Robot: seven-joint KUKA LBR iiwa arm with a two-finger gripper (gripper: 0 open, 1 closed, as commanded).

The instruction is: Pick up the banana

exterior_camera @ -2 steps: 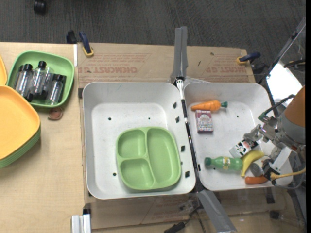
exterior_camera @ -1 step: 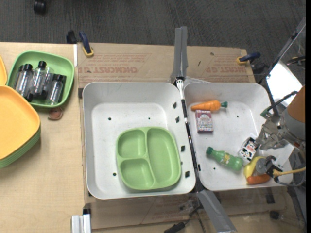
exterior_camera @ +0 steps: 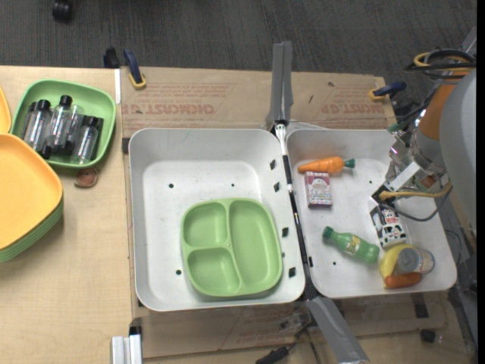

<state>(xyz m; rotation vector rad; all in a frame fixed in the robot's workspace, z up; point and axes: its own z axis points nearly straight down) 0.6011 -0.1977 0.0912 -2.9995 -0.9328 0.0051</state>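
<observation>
Arm reaching over the right bin; banana lying untouched in that bin's near right corner

The gripper (exterior_camera: 388,203) is hanging low by the right bin's (exterior_camera: 345,283) right wall, above a small printed card (exterior_camera: 389,227); its state cannot be told from here. The banana (exterior_camera: 390,260) is lying just past the card, touching a can (exterior_camera: 413,262) and an orange piece (exterior_camera: 402,280). A green bottle (exterior_camera: 352,245) is lying just beside it, a carrot (exterior_camera: 326,165) and pink box (exterior_camera: 319,189) sitting further back. A green tray (exterior_camera: 231,246) is sitting in the left bin (exterior_camera: 151,196)

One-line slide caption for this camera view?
Arm's end effector over right bin near yellow banana, can, bottle, carrot; green tray in left bin.
</observation>
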